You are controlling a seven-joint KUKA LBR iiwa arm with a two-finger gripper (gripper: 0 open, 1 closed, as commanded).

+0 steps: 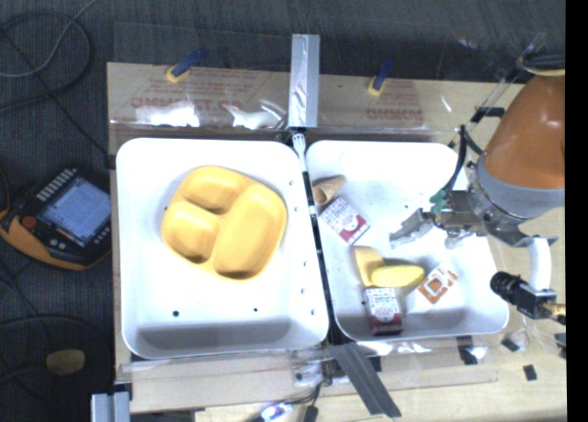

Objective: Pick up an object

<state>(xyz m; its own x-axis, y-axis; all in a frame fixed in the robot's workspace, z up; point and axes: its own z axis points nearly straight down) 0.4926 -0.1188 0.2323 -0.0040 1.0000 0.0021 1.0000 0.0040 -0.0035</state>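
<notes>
In the right bin [404, 158], my gripper [430, 233] hangs over the white floor, open with nothing between its fingers. Just below and left of it lies a yellow banana-shaped piece [390, 273]. A small orange and white packet [439, 284] sits below the gripper. A dark red packet [383, 308] lies near the bin's front wall. A red and white packet [344, 220] and a tan wedge [328, 188] lie by the left wall. A big yellow lumpy object [223, 221] rests in the left bin [147, 310].
The arm's orange band [540, 135] and grey wrist overhang the right bin's right side. A metal divider strip [304, 80] stands behind the bins. A handheld pendant [64, 218] lies on the floor at the left.
</notes>
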